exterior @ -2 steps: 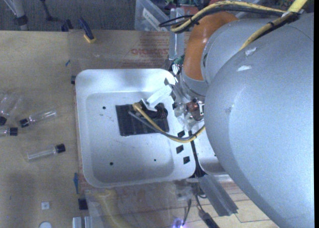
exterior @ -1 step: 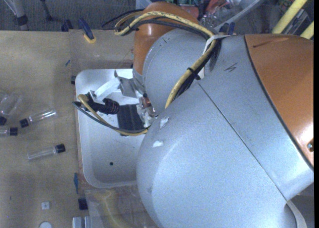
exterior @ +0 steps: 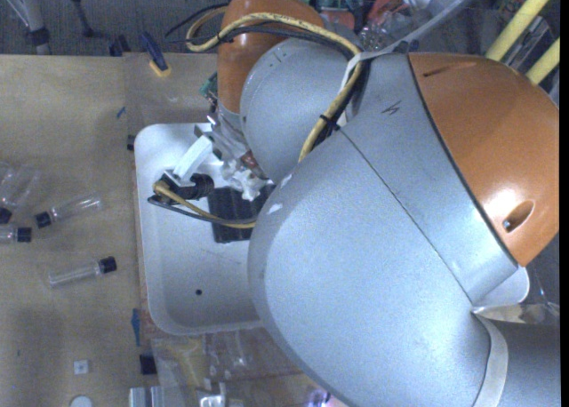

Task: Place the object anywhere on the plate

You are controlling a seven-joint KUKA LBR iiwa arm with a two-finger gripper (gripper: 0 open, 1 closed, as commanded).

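Camera view: the grey arm (exterior: 382,245) reaches in from the right and covers most of the white bin (exterior: 173,263). Its pincer (exterior: 229,181) sits low over the bin's far left part. I cannot tell whether it is open or closed (wrist hardware masks it). The object and the plate are hidden beneath the arm, so their bearing from the pincer cannot be judged. A small dark speck (exterior: 198,291) lies on the bin floor, nearer the camera than the pincer. Clear vials (exterior: 80,270) rest on the counter (exterior: 62,112), well apart.
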